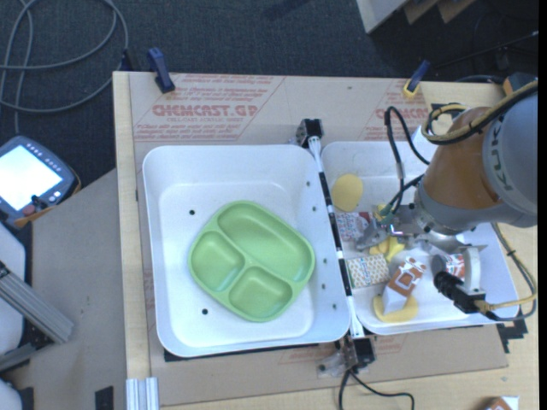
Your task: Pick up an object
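In the right bin (444, 310), gripper (376, 233) sat low among clutter, near the divider; finger state impossible to tell. Just beside it: yellow round piece (348, 190) above, patterned packet (367, 270) below, small carton (403, 282) on a yellow item (395, 312). In the left bin (171, 195): green divided plate (250, 260), flat, well apart from the arm (479, 173).

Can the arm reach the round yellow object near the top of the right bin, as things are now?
Probably yes. The round yellow object lies uncovered near the divider in the right bin, apart from the clutter, and the arm already hangs over that bin beside it.
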Robot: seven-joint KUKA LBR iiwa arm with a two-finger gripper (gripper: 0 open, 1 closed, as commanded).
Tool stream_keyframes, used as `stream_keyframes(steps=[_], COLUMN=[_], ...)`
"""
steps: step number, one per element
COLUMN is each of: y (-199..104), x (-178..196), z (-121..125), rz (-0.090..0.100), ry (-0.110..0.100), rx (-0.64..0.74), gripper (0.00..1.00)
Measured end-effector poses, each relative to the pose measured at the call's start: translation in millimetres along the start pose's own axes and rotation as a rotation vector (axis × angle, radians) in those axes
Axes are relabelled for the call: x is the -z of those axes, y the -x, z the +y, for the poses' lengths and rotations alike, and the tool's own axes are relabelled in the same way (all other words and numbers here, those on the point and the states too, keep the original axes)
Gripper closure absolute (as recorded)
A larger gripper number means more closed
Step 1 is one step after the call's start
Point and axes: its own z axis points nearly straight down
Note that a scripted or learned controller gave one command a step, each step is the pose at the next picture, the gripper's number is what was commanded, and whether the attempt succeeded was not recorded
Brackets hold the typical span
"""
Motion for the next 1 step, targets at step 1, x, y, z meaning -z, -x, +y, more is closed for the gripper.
stream_keyframes(steps=[1], y=[2.0], x=[11.1], z=[0.9], rz=[-0.005], ry=[0.005], rx=[-0.004], gripper=[1.00])
